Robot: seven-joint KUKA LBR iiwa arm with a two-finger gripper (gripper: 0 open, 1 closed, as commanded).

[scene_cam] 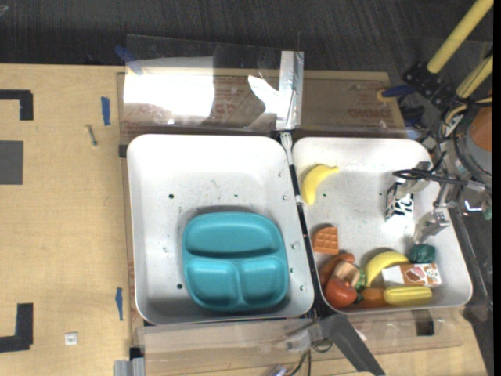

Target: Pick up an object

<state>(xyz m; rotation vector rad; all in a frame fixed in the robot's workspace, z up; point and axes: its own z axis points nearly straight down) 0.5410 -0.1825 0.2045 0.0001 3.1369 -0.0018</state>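
Observation:
My gripper (pixel 416 201) hangs over the right side of the right bin (pixel 356 210), and its two pale fingers stand apart, open. A small black-and-white patterned object (pixel 401 204) lies just left of them; I cannot tell whether it touches them. A yellow banana (pixel 317 180) lies alone at the bin's far left. An orange waffle piece (pixel 326 239) sits lower down. Along the near wall is a pile: a second banana (pixel 385 263), a red tomato (pixel 340 291), a white-and-red carton (pixel 420 274), a yellow piece (pixel 407 294) and a dark green piece (pixel 423 252).
The left bin (pixel 156 210) holds a teal divided tray (pixel 233 261) in its near half. A clear plastic sheet (pixel 211 92) stands behind the bins. The arm's cables and yellow poles (pixel 462 30) crowd the right edge.

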